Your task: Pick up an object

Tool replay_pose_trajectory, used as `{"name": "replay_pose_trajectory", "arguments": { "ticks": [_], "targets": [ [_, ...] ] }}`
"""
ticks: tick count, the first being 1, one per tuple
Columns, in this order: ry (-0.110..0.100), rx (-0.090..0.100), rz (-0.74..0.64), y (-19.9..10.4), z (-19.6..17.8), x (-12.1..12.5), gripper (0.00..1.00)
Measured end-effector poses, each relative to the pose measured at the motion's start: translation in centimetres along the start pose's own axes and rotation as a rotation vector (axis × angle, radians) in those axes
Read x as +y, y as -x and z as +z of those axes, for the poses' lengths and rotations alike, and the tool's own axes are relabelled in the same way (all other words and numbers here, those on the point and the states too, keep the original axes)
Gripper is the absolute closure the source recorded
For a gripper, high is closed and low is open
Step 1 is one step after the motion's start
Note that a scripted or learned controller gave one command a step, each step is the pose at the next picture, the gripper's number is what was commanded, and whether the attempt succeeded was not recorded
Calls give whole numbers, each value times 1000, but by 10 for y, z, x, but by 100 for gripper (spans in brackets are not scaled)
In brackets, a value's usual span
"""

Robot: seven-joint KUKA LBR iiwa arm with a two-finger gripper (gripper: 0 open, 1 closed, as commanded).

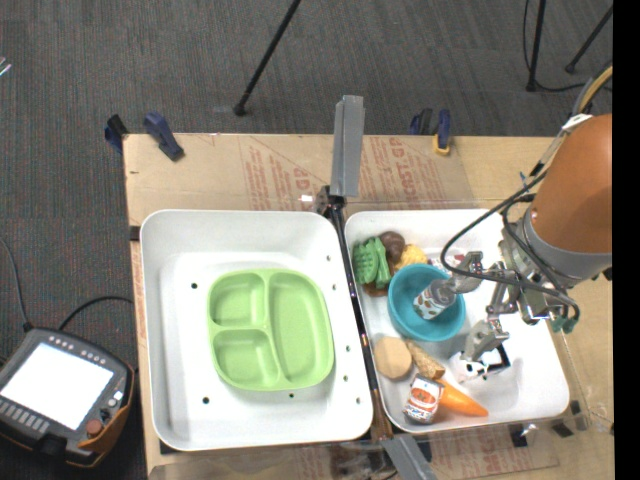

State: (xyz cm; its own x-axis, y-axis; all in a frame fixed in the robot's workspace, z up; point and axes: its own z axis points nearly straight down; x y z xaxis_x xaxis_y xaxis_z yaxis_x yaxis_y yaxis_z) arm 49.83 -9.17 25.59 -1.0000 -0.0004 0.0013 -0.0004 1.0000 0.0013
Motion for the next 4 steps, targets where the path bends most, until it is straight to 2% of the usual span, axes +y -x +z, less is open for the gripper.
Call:
{"name": "replay_pose_trajectory", "arguments": {
  "ticks": [1,2,3,4],
  "targets": [
    [2,13,57,38,112,-3,0],
    [-5,-4,29,113,166,1,0],
    [-2,-7,21,115,156,5,100],
    [0,-2,99,39,167,-6,100]
  ]
}}
